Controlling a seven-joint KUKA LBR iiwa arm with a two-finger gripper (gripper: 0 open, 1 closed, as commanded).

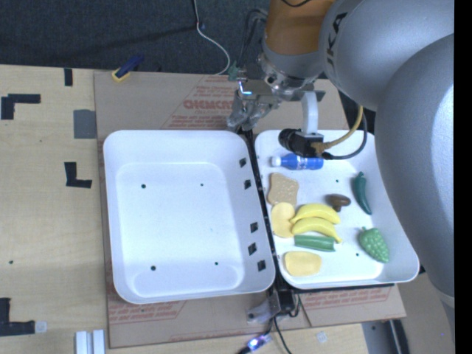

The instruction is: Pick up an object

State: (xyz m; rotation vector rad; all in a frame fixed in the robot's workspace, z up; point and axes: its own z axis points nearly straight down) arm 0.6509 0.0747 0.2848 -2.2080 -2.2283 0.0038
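At the bottom of the frame, nearest the camera, the right bin (402, 268) holds all the candidates. A flat pale-yellow piece (302, 263) lies closest; it looks thin and low, so I would expect fingers to skid over it rather than get under. Just above it sit a green pepper (315, 242) and a banana bunch (317, 217), touching one another, with a round yellow slice (282, 220) at their left. These look like light, stiff plastic toy foods (smooth, so probably slippery), and the banana's curved ridge seems the easiest to pinch across its narrow width. At the lower right a bumpy green grape cluster (374, 244) lies apart from the rest, which should give clear room on both sides. Farther up are a tan bread slice (283, 189), a small brown piece (338, 201) and a dark green chilli (361, 193). Beyond them, a small bottle (299, 161) with a blue label lies on its side; being round, it may roll unless taken across its middle.

The left bin (122, 198) sits beside all this in the centre of the frame.

Farthest back, in the upper middle, the gripper (247, 116) hangs above the far end of the seam between the bins; whether it is spread or closed I cannot tell, and nothing is visibly in it.
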